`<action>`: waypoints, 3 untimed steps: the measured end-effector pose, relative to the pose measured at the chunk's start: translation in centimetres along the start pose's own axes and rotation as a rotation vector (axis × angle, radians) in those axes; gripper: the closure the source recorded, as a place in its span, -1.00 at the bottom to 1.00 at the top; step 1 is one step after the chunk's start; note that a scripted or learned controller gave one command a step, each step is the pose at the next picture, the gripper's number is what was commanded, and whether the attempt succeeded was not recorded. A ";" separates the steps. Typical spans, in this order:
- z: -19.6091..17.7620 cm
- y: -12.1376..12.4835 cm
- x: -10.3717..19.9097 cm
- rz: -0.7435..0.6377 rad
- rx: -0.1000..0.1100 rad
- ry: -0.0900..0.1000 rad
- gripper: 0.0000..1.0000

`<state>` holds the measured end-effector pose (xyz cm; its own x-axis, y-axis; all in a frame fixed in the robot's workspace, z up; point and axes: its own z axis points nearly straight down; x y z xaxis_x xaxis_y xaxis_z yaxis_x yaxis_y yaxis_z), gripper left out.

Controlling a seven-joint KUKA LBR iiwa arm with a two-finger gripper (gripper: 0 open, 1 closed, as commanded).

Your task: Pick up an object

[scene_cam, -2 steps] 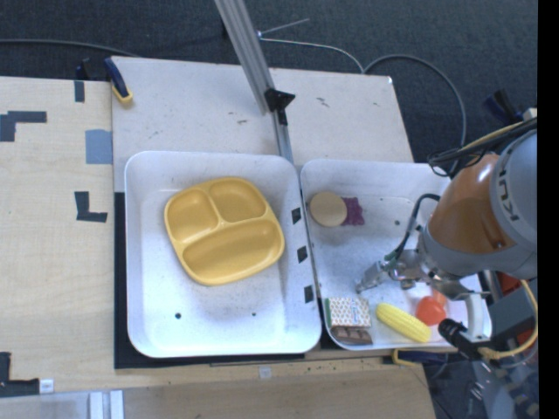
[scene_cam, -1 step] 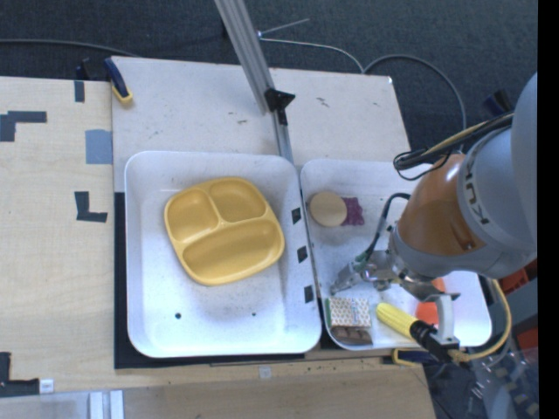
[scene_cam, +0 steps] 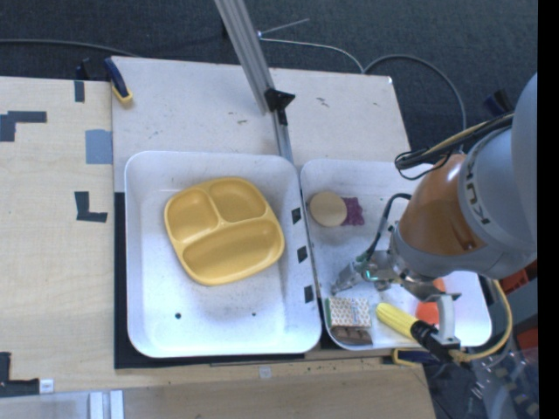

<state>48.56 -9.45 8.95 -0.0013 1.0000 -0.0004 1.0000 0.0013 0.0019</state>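
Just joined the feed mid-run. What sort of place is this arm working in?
Most likely a robotics lab test bench, not a home or kitchen. Two shallow white plastic bins sit side by side on a plain board, cables trail over dark carpet, and the objects look like toy props, such as the yellow divided plate.

Two bins (scene_cam: 140,234), one yellow tray (scene_cam: 224,230)

- Lighting's pretty even and bright, soft light from overhead, no harsh glare.
- White bins (scene_cam: 140,234) come out a bit washed, nearly blown.
- Faint soft shadow under the yellow plate (scene_cam: 224,230).
- Dark floor up top stays murky.
- Whole frame's slightly soft and grainy, fine detail smears around the arm (scene_cam: 472,208).
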 end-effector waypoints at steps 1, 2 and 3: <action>-10.3 0.1 1.9 -0.002 -0.004 0.000 -1.00; 0.4 0.0 -1.7 0.003 0.004 0.000 -1.00; 0.0 0.0 -1.5 0.001 0.003 0.001 -1.00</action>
<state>48.59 -10.95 8.93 -0.0008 1.0000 0.0007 1.0000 0.0008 -0.0010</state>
